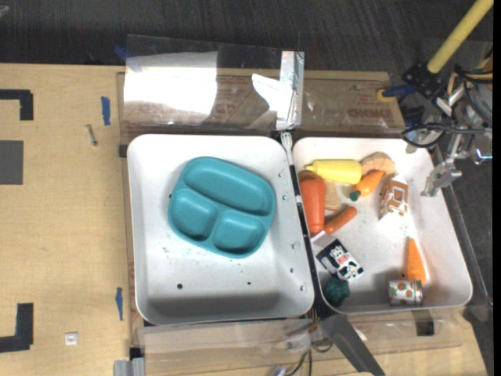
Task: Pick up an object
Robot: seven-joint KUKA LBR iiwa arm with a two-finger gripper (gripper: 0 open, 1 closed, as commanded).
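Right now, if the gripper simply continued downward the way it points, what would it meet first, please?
Probably the right bin itself: the gripper hangs at its upper right rim, and the nearest item, the small printed carton, lies off to its left. Depth is hard to judge from above.

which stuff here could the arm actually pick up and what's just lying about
For the job:
- claw
- yellow banana
- big carrot
- small carrot
- small can
- black and white toy

Lying about:
- teal divided plate
- left bin
- yellow pole
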